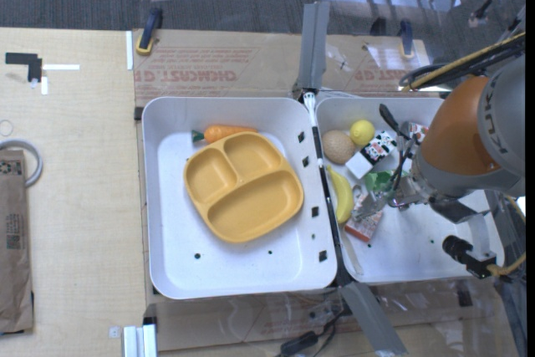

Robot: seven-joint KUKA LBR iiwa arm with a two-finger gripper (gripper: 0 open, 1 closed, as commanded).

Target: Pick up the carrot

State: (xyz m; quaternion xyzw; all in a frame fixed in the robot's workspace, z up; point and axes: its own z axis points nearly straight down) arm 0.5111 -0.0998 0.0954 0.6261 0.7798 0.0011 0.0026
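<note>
Jaws (399,195) of mine sit low in the right bin (418,263), at the end of my one grey arm (468,138) with its orange band, reaching in from the right; whether they are open or closed I cannot tell, since they are dark and blurred against the clutter under them. No object is visibly between them.

Two white bins stand side by side on the table (67,96). One carrot (226,131) lies in the left bin (242,272), near its far wall, orange with a small green top pointing left. It touches the far edge of one yellow divided plate (243,186), which has three compartments and rests tilted across the middle of that bin. The carrot is well apart from my jaws, with the wall between the two bins lying between us.

Beside my jaws, the right bin holds a small heap: one banana (340,195) along the left wall, one brown rounded item (338,146) that I cannot identify, one yellow lemon (361,132) just beside it, one small black-and-white item (381,146), some green pieces (380,181), and one flat packet (365,223) with red on it near the banana's lower end.

One brown paper bag (15,238) lies on the table at the far left.
</note>
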